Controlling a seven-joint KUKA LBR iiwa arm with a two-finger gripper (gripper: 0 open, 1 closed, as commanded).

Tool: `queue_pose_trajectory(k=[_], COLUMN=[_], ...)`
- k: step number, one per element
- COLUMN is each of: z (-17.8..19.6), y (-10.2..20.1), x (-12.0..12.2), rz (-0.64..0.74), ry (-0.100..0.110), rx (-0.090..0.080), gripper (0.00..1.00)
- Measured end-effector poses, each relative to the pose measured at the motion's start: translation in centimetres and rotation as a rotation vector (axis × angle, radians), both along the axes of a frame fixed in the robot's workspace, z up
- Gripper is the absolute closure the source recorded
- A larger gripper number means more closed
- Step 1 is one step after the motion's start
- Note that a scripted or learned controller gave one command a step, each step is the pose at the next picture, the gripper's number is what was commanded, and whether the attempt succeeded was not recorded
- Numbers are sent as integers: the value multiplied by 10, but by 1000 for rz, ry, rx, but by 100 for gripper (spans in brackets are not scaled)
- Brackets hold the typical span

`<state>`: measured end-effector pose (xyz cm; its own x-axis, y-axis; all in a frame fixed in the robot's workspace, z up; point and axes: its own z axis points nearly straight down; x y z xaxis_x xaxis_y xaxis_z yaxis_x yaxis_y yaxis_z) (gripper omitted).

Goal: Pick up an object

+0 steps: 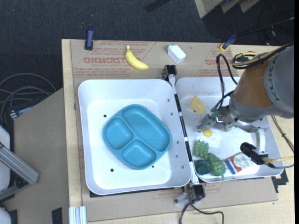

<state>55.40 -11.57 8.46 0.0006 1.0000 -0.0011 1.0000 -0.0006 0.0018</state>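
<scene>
The arm (261,85) reaches in from the right over the right bin (187,85), its grey body and orange band covering much of that bin's far right side. The gripper (209,123) sits low in the middle of the bin, and whether it is spread or pressed together cannot be told from this slant. Just below its tip lies a small fried egg toy (207,133), white with a round yellow yolk, flat on the bin floor. A pale yellow wedge (197,105), like a block of cheese, rests just up and left of the gripper. Toward the near edge sit a light green bumpy piece (202,148), a dark teal piece (202,166) and a green leafy piece (217,166), bunched together, with a small white packet with red and blue print (239,163) beside them. The left bin (93,97) holds a blue divided plate (136,136). On the bench behind the bins lie a yellow banana (134,59) and a small white block (176,54).
</scene>
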Motion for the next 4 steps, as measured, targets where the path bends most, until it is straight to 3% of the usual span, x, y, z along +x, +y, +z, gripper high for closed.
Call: queue_pose_trajectory(k=[1,2,3,4], z=[0,0,0,0], y=[12,13,-6,14], x=[6,-22,46,-16], rz=[1,0,1,0], ry=[0,4,1,3], rx=[0,2,1,2], gripper=[0,0,0,0])
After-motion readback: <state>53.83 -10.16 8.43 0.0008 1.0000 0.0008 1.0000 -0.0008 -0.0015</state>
